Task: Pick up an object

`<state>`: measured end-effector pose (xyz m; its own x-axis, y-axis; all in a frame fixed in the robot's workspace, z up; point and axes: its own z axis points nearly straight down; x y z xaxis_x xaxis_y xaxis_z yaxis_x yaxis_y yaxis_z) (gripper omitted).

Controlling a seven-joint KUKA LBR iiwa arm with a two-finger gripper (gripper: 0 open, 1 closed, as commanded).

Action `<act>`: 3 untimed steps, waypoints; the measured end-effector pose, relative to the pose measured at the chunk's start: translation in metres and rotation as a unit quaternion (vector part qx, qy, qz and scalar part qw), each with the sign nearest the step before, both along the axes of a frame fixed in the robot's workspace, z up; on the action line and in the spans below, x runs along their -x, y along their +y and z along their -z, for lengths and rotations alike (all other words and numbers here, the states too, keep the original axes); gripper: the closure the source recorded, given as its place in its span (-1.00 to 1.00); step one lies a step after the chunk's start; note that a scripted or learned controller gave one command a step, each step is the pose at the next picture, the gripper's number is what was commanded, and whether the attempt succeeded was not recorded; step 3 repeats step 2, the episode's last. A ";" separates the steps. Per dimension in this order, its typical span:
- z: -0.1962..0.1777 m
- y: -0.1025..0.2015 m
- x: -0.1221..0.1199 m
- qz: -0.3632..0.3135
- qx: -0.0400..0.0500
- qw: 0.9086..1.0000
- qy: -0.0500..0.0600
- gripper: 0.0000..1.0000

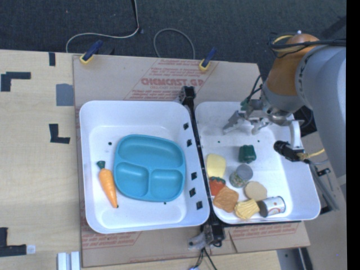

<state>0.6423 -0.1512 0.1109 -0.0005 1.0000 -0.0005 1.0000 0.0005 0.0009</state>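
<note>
While the pincer (246, 122) hangs spread open and empty over the right bin's (304, 207) back end, the toys lie nearer, green block (246, 153) closest, likely the next target.

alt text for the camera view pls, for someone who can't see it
A grey robot arm reaches in from the right, its gripper open above the far end of the right white bin, holding nothing. Small toy foods crowd that bin's near half; the left bin holds a blue divided plate and a toy carrot.
</note>
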 end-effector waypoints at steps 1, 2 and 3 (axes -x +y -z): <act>0.025 -0.013 0.050 0.001 0.001 1.000 -0.002 -1.00; 0.013 -0.014 0.048 0.000 0.002 1.000 -0.004 1.00; 0.013 -0.014 0.048 0.000 0.002 1.000 -0.004 1.00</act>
